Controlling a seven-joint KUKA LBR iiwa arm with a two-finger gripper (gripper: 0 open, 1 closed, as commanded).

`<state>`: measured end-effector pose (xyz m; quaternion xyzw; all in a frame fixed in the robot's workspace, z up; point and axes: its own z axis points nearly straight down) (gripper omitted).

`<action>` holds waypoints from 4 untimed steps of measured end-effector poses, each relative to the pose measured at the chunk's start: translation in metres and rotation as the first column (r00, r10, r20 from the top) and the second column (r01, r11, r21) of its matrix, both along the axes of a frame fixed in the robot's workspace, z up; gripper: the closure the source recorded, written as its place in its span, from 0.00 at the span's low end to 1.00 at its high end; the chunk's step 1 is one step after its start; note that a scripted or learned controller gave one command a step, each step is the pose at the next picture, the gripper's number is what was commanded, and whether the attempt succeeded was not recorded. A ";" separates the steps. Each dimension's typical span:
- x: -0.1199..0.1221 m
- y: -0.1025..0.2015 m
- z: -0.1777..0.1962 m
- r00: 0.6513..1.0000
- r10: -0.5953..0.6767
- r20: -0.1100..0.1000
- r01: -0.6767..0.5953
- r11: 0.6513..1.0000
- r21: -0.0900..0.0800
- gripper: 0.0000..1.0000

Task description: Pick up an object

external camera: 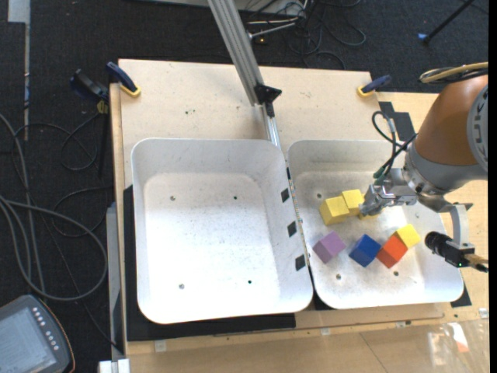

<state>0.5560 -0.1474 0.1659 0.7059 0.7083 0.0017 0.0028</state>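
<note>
Pale bench boards [202, 99] carry two white bins. Nearest in the right bin [435, 290] sit a purple block [329, 246], a blue block [364, 250] and an orange block [394, 250] touching a small yellow one [408, 235]. Farther back, two yellow blocks [342, 205] lie just beside the gripper [371, 206] — whether its claw is apart or together cannot be told.
</note>
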 end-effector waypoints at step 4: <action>-0.009 0.115 0.095 1.000 0.005 -0.007 -0.005 1.000 0.004 1.00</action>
